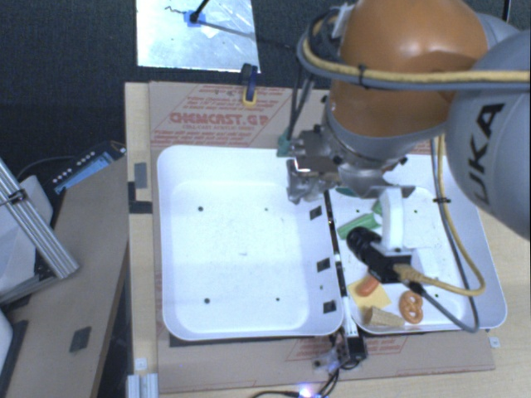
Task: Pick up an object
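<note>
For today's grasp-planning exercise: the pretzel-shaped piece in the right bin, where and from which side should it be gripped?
The pretzel-shaped piece lies flat near the front of the right bin, so coming straight down from above seems best. Pinch across its outer loop from left and right. The yellow cable runs close behind it and a tan wedge sits to its left, so keep clear of both.

A table point(99, 247) is seen carrying a printed cardboard sheet point(217, 116), on which two shallow white bins, left point(236, 247) and right point(465, 264), are set side by side at frame centre.
</note>
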`<action>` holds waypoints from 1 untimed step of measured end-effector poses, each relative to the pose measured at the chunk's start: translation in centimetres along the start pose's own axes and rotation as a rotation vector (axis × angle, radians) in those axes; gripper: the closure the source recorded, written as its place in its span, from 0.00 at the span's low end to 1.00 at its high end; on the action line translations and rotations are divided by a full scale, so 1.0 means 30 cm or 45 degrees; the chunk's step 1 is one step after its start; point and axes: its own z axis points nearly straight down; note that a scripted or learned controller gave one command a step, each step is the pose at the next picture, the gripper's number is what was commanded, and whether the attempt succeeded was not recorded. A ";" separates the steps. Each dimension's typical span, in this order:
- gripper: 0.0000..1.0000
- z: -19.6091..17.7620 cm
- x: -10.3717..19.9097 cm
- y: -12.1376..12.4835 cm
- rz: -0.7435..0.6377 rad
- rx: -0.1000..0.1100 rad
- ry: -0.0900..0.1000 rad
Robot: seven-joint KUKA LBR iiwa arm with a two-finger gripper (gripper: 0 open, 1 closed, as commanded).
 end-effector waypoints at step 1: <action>1.00 -0.056 0.110 0.151 0.009 0.014 -0.008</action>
